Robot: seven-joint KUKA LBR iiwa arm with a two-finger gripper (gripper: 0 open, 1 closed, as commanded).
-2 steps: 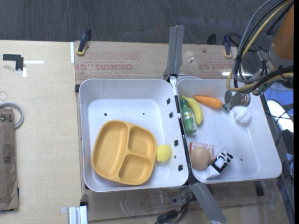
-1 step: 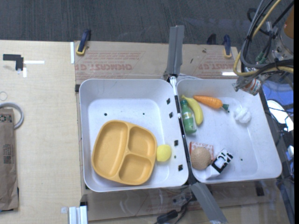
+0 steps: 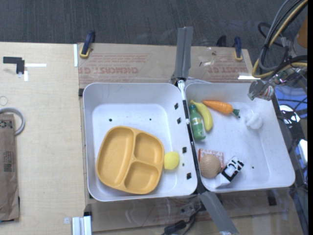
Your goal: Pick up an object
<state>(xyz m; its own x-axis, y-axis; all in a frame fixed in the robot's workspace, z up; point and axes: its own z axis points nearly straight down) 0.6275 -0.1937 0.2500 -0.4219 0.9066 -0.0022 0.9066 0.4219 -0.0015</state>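
Resting on the desk point(image 3: 39, 131), two white bins sit side by side. The left bin point(image 3: 98, 102) holds a yellow divided plate point(image 3: 130, 159) with a yellow ball point(image 3: 171, 160) touching its right rim. The right bin point(image 3: 274, 146) holds the likely targets: a banana point(image 3: 206, 115) and green bottle point(image 3: 197, 125) crowded against its left wall (awkward to reach), a carrot point(image 3: 218, 106) lying freer near the far edge, a brown ball point(image 3: 210, 165) by the near edge. The hand point(image 3: 261, 89) hovers over that bin's far right corner; I cannot tell its opening.
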